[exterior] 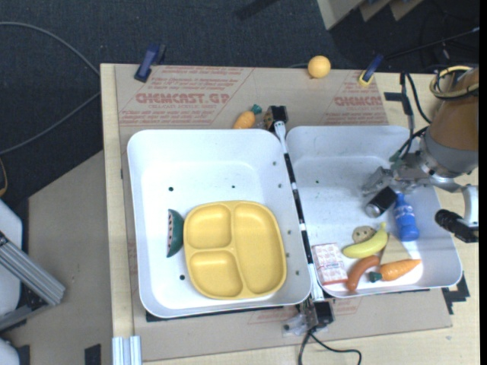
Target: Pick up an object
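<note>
On worktop (114, 128), two bins: left bin (152, 166) holds yellow plate (232, 248); right bin (327, 166) is loaded along its near side, prob. why gripper (397, 179) hangs there. Open or closed: can't tell. Likely target = blue bottle (405, 220), just near of it, w/ banana (367, 243) beside.

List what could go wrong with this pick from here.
1. The gripper hangs just beside the blue bottle. Coming down off-centre could push the bottle away rather than grasp it.
2. The banana, the carrot and the orange sausage crowd together at the front of the right bin. A grab there may catch two things or wedge between them.
</note>
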